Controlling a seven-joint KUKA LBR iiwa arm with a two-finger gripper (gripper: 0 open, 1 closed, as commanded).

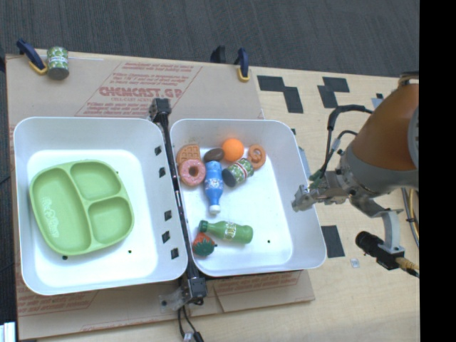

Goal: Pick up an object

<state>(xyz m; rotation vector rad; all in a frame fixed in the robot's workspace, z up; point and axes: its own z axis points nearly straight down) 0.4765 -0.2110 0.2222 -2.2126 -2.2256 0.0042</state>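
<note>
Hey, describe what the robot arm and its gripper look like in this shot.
The arm has a broad orange band over a grey wrist section, with thin black cables looping beside it. The gripper is a small grey metal assembly at its tip, by the right bin's rim.

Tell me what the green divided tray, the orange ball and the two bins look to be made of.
Green divided tray: likely matte moulded plastic or silicone; even colour, rounded compartment edges.
Orange ball: probably smooth plastic or rubber; uniform colour, faint sheen.
Left bin and right bin: seemingly thin, slightly glossy white plastic with rounded corners.
</note>
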